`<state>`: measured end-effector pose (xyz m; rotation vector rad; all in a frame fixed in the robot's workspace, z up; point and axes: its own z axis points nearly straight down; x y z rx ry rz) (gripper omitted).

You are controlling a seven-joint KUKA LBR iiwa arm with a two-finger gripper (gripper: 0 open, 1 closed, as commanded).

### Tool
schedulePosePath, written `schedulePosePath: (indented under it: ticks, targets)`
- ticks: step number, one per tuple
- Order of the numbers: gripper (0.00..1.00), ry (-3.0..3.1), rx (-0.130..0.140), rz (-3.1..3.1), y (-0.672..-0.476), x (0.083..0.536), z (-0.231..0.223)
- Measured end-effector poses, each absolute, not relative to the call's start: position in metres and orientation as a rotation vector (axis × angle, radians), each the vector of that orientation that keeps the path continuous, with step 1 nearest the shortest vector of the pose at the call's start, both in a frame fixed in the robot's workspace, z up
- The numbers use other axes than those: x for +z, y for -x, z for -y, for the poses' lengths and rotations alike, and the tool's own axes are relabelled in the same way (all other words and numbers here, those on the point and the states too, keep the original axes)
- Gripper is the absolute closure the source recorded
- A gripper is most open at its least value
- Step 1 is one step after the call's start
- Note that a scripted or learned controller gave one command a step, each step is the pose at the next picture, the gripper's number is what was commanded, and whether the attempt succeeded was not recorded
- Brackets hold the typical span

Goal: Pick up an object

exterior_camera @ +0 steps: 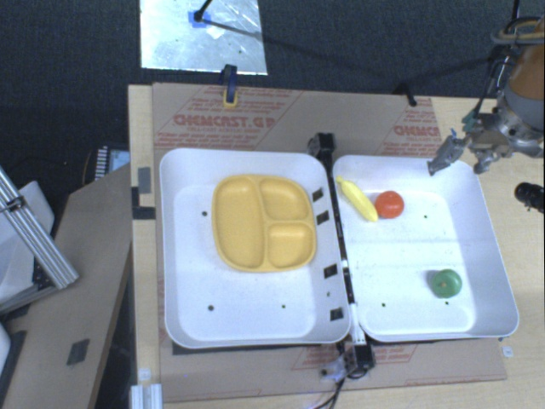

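Note:
Three small objects lie in the right bin [477, 228]: a yellow banana [358, 199] near its upper left corner, a red tomato-like ball [389, 204] touching or just beside the banana, and a green round fruit [444, 283] toward the lower right. My gripper [464, 158] hangs above the bin's upper right rim, fingers spread and open, with nothing between them. It is well to the right of the red ball and far above the green fruit.
The left bin [183, 254] holds a yellow three-compartment plate [262, 222]. Black clips run along the seam between the bins [328, 220]. Cardboard lies under both bins, and a foil sheet [203, 24] lies beyond the bench.

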<state>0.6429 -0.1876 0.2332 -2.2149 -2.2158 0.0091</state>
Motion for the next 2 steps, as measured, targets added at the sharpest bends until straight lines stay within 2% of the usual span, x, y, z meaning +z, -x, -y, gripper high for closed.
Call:
schedulePosePath:
  ticks: [1, 2]
  targets:
    - [0.00, 2.219, -0.001, 2.227, -0.646, 0.241, 0.187]
    - [0.00, 2.217, 0.001, 2.225, -0.644, 0.181, 0.181]
